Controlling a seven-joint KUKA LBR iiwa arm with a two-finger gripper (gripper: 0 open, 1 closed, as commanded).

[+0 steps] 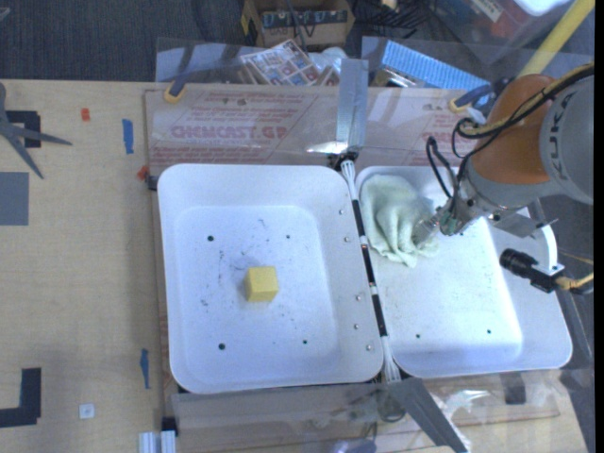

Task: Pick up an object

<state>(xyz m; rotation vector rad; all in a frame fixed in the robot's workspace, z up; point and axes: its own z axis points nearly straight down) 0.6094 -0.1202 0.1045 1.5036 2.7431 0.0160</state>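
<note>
The end effector (442,223) sits low at the 3 o'clock edge of the pale green cloth (394,220) in the right bin (491,333); its grip I cannot tell. Grasp stage, likely; next comes closing and lifting straight up.

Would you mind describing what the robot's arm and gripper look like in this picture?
The arm is a rounded grey body with a broad orange band above the wrist and dark lettering on its grey shell. Black cables loop along the wrist down toward the gripper, a small metallic-looking piece too blurred to describe further.
</note>
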